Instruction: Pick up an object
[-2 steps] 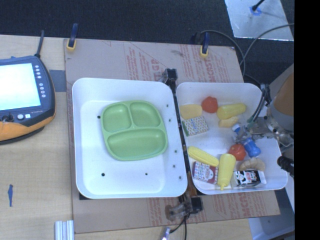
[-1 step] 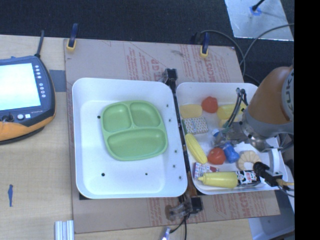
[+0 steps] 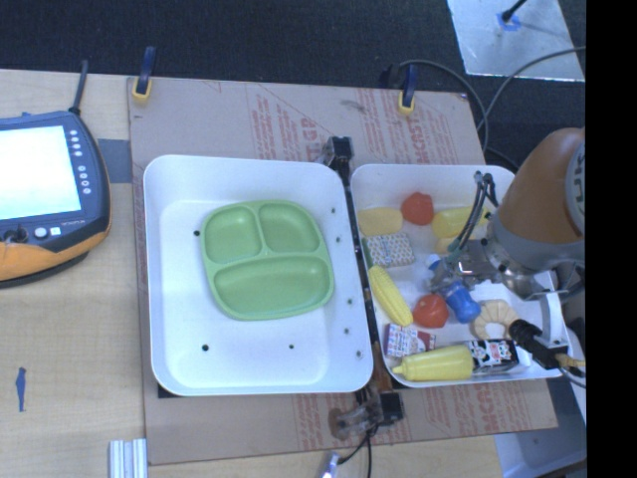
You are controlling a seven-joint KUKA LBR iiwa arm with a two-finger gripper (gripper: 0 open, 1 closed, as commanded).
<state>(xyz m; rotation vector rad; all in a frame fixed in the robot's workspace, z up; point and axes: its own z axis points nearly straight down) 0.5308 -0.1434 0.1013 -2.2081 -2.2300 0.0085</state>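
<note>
The arm comes in from the right and its hand (image 3: 456,267) sits low in the right bin (image 3: 503,379), right over a blue toy (image 3: 462,301) beside a red tomato (image 3: 431,311). Can't tell how the hand is set. Corn (image 3: 390,295), a yellow banana (image 3: 435,365) and small cartons lie around. The left bin (image 3: 169,267) holds a green divided plate (image 3: 266,259).

The table (image 3: 60,366) carries a brown board (image 3: 299,118) with two white bins side by side (image 3: 174,267) (image 3: 383,182); a teach pendant (image 3: 45,192) lies at its left.
</note>
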